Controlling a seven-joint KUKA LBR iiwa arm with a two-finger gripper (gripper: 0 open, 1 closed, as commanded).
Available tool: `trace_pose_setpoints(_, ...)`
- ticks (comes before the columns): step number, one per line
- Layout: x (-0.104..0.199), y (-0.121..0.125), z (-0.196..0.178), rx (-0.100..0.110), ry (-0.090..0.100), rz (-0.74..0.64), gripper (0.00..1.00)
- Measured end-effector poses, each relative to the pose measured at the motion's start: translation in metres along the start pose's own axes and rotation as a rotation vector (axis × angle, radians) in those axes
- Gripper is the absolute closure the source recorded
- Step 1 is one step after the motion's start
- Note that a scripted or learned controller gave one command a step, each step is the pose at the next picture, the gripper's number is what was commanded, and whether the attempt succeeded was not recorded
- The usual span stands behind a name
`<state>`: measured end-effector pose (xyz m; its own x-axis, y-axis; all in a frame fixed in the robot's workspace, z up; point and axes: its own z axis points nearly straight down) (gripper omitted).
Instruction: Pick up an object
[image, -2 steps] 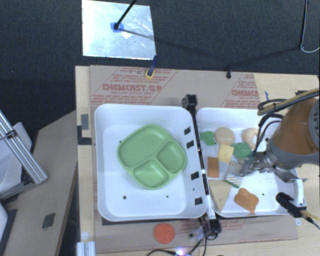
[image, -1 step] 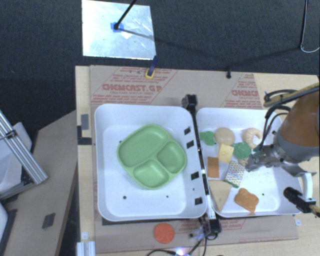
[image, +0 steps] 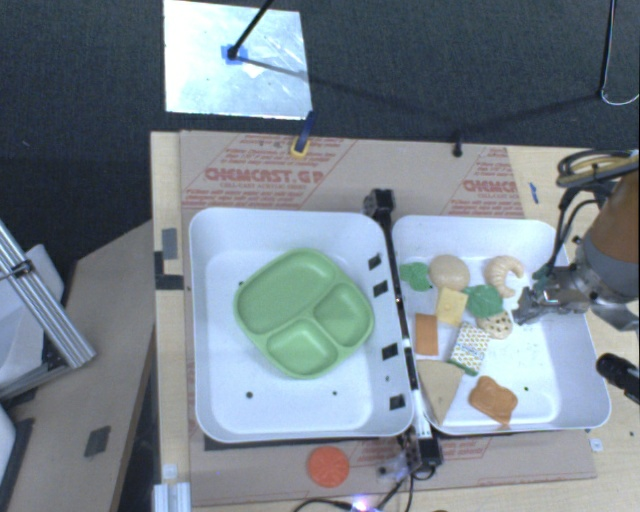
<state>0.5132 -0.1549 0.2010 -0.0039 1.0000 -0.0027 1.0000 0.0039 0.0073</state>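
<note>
I find the toy food pieces clustered in the left half of the right bin (image: 575, 395): a round bun (image: 449, 271), a croissant (image: 503, 270), a yellow cheese block (image: 452, 305), an orange wafer (image: 426, 334), a cookie (image: 495, 322) and a brown toast piece (image: 493, 399) nearest me. The gripper (image: 528, 303) sits low over that bin, just right of the cookie and a green leaf piece (image: 486, 298). Whether its jaws are spread or pinching anything, I cannot tell (the tips are dark and small here). The arm (image: 610, 250) enters from the right, crossing the bin's right wall. I note bare floor in the bin's right half. The left bin (image: 215, 330) holds a green divided plate (image: 304, 312), well apart.
</note>
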Motion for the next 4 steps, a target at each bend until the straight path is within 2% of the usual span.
trace_pose_setpoints(1, 0.0, 0.002, -0.025, 0.002, 0.001, -0.001, 1.0)
trace_pose_setpoints(2, 0.04, 0.05, -0.019, 0.002, 0.003, -0.005, 1.0)
trace_pose_setpoints(3, 0.075, 0.084, -0.029, 0.002, 0.003, -0.005, 1.0)
trace_pose_setpoints(4, 0.103, 0.122, -0.013, 0.003, 0.003, -0.004, 1.0)
